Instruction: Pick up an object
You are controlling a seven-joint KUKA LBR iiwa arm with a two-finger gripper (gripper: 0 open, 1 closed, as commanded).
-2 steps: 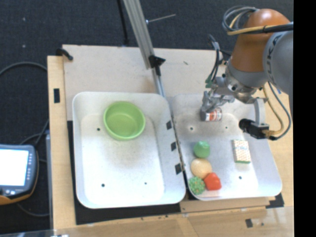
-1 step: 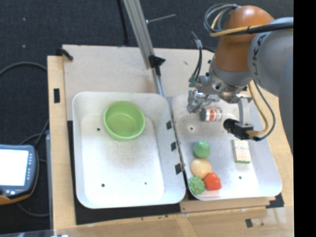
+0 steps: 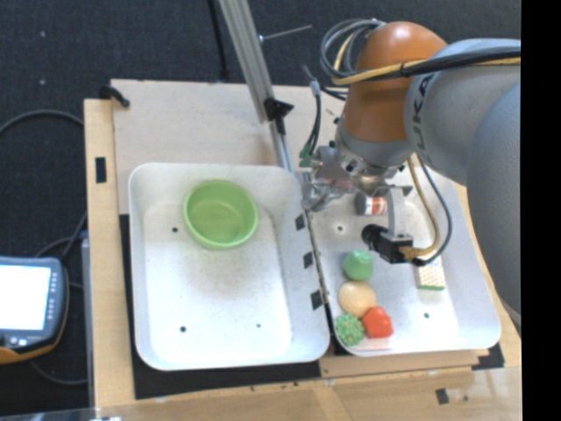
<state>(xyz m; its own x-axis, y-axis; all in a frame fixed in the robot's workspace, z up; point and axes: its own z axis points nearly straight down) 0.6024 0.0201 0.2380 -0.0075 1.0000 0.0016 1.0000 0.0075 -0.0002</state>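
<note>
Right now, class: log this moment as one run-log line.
arm: over right white bin | gripper: nothing visibly held | round green bowl: left bin | small green, beige, red objects: right bin

A wooden bench (image 3: 188, 121) fills the middle of the frame, standing on dark carpet (image 3: 105, 24). A slanted aluminium rail (image 3: 248, 51) runs from the top centre down toward the bins' shared edge. At the lower left edge sits a handheld control pendant (image 3: 26, 305) with a bright screen and an orange underside. A black cable (image 3: 39, 125) loops across the carpet at the left, above the pendant.
</note>
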